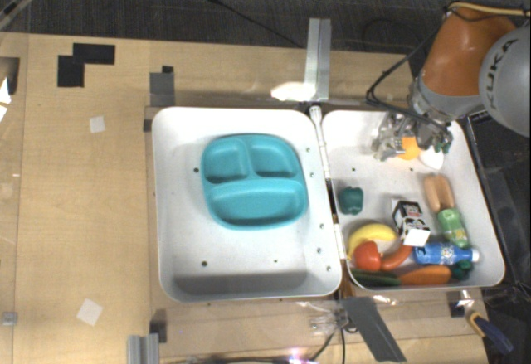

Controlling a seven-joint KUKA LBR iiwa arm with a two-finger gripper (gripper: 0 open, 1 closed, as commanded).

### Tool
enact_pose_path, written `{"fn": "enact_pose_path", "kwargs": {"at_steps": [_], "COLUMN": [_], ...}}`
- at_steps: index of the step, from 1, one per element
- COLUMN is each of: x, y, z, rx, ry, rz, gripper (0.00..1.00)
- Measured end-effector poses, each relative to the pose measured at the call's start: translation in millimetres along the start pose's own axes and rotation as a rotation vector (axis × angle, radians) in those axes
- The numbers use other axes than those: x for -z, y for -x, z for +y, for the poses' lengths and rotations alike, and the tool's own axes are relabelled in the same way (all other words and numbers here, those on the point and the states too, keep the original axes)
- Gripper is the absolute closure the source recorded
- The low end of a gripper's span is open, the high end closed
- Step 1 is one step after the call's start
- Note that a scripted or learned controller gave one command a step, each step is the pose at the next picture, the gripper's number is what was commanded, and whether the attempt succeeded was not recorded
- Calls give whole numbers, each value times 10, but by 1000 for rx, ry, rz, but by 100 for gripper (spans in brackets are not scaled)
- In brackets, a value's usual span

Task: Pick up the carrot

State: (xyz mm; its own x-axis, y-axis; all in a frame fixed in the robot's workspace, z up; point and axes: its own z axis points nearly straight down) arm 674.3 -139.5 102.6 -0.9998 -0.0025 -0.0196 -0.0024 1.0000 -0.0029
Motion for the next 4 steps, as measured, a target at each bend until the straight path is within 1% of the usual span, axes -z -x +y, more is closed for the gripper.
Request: {"fn": "enact_pose_path", "kwargs": {"at_steps": [1, 2, 3, 4], "x": [144, 121, -150, 2], "y": [39, 4, -71, 1], "z": [15, 14, -407, -394], "rx": [6, 7, -156, -152], "ry": [-2, 1, 6, 1], "rz": [-13, 4, 33, 1], "gripper": [100, 0, 0, 100]}}
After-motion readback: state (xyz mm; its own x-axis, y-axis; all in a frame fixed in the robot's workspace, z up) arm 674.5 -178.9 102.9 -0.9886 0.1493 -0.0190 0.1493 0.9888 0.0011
